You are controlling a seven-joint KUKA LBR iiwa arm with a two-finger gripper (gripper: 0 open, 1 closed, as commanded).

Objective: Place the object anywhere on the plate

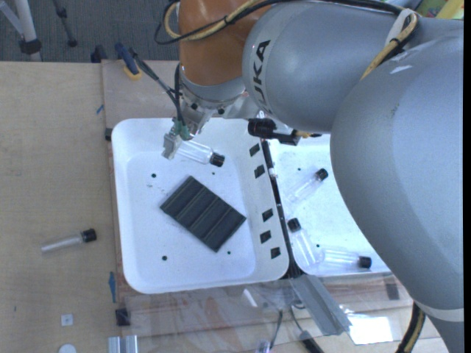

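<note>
Clear plastic tube with a black cap (199, 154) lies in the upper part of the left shallow white bin (140, 271), apart from the dark ribbed rectangular plate (203, 212) that sits tilted at the bin's middle. From where I stand, the grey two-finger gripper (175, 140) is at the tube's uncapped end, though I cannot tell how it is set or whether it grips. Three similar capped tubes (309, 184) lie in the right white bin (324, 219), and another capped tube (68, 241) rests on the wooden bench (51, 160), left of both bins.
</note>
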